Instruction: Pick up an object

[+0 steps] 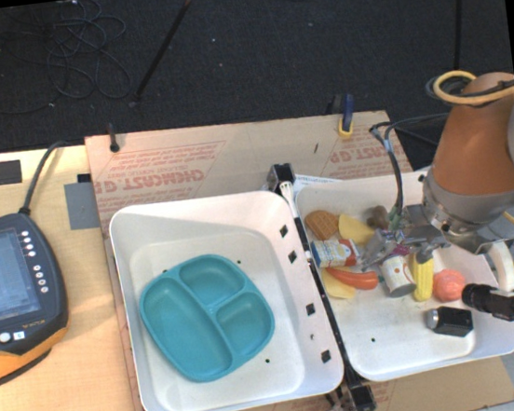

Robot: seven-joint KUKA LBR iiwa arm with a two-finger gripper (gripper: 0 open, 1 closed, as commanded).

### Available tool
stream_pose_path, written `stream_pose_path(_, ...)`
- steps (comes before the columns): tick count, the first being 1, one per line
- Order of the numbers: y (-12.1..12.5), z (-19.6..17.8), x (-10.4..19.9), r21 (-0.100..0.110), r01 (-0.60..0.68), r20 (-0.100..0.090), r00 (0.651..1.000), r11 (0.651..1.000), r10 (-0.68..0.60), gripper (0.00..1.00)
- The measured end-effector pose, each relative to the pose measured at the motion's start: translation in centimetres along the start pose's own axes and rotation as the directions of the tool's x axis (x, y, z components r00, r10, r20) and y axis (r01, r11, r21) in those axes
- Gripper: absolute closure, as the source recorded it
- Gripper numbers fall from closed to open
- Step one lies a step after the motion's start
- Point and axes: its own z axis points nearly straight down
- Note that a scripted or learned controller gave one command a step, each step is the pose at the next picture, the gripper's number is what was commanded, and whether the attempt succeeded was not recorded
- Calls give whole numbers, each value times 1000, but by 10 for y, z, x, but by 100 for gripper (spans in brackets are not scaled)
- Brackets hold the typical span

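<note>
Two shallow white bins sit side by side on the table [34,370]; the left bin [148,233] holds one teal divided plate [206,316] with three compartments, lying flat near its middle; the right bin [399,355] holds a cluster of small things gathered toward its upper half: one brown bun-like piece [321,224] by the dividing wall, one pale yellow piece [355,228] just beside it, one small packet with a red and white label [333,253] below those, one red-orange pepper-like piece [353,279] lying across a yellow slice [338,291], one small grey can [396,277], one yellow corn cob [423,277] upright beside the can, one pink ball [450,284] touching the corn, and one black block [451,320] apart from the rest near the front; the single arm [476,157] reaches in from the right, its claw [386,247] low over the cluster between the packet and the can; whether the claw is apart or together I cannot tell; one handheld screen unit [9,284] rests at the table's left edge.
</note>
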Motion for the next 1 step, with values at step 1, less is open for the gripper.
stream_pose_path(1,29,105,-23,-3,0,1,1000,1000,0,0)
